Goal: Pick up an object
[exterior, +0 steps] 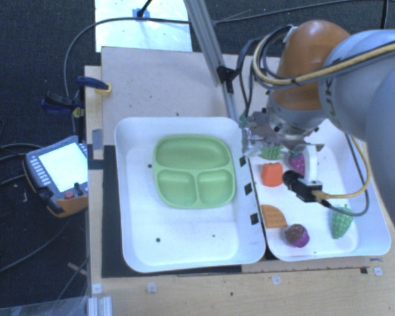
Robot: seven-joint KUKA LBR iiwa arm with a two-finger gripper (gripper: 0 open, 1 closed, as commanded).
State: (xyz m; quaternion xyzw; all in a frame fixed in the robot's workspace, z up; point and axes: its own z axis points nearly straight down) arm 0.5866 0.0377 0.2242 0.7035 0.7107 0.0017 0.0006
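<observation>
The bench is a pale, bare board whose far half lies uncovered, and it stands on dark carpet. Two shallow white bins rest side by side on its near half, the left bin and the right bin, their inner rims touching along the middle. A black strip lies flat on the board along the left bin's outer edge, and a blue clamp grips the board's left edge

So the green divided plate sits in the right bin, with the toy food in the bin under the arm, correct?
Not quite. The camera view shows the green divided plate in the left bin, not the right. The toy food, such as the orange piece, does lie in the right bin under the arm.
</observation>
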